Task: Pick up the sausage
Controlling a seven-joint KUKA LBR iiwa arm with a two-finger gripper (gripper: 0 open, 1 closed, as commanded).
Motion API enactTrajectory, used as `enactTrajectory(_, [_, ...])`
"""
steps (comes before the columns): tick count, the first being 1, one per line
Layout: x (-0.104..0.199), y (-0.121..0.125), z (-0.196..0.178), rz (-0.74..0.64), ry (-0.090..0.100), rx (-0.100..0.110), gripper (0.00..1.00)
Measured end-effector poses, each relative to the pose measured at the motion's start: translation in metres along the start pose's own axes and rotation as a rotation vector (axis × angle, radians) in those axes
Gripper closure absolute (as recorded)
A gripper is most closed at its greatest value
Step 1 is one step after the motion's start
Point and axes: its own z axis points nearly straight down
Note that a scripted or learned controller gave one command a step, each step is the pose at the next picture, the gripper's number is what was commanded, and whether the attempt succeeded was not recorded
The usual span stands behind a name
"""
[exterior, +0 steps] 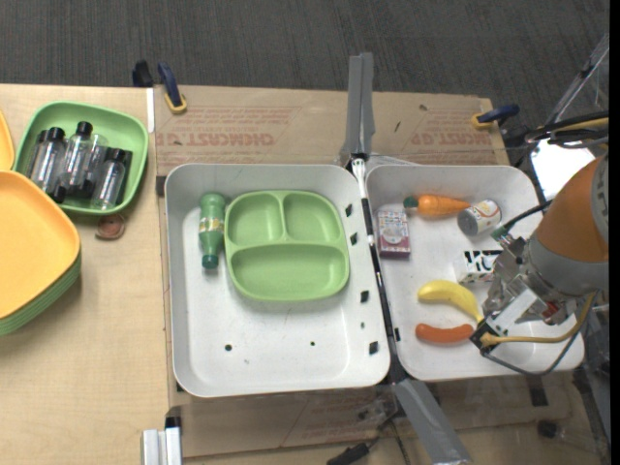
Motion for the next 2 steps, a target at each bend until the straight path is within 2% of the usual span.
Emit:
enactTrajectory(1, [-0.035,0.048,0.027,-0.197,0.0,0.0,1.0])
enactTrajectory(2, [0.011,0.067,-0.18,-0.117,-0.002,-0.002,1.0])
